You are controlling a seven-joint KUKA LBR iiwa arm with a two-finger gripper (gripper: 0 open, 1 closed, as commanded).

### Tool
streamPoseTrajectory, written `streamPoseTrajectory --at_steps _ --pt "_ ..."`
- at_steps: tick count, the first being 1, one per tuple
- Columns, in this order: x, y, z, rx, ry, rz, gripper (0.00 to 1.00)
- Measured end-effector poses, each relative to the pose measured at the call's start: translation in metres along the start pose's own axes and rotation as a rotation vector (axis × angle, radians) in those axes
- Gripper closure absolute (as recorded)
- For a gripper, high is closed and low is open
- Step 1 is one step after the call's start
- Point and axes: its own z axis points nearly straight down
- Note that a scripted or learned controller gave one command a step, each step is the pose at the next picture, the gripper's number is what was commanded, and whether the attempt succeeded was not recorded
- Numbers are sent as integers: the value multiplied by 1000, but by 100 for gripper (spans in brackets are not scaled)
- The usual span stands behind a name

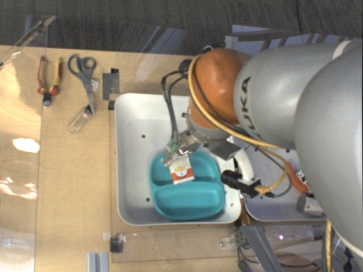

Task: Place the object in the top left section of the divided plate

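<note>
Bulky grey arm point(300, 95), black KUKA lettering, glossy orange band point(218, 84) near wrist, yellow and black cables point(227, 130) looping around it.

Wooden desk point(68, 197), pale, w/ glare patches at left. Far-left near back edge: red-handled pliers point(47, 78), lying lengthwise, handles away from camera. Just right of those: grey-handled scissors point(84, 75), loops toward back, blades pointing to front. Near scissor tips, a small clear plastic piece point(79, 119), tilted. Small dark bracket point(111, 85) by back-left corner of left white bin point(131, 169). Right white bin point(272, 211) alongside, mostly hidden. Small dark clip point(117, 242) on desk just past left bin's front-left corner; grey bar point(97, 262) at bottom edge. Dark ribbed floor point(142, 4) beyond desk's back edge. Orange-and-white item point(299, 177) in right bin, unclear what.
</note>
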Motion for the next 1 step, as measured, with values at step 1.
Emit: streamPoseTrajectory --at_steps 1 --pt "0 0 0 0 0 0 0"
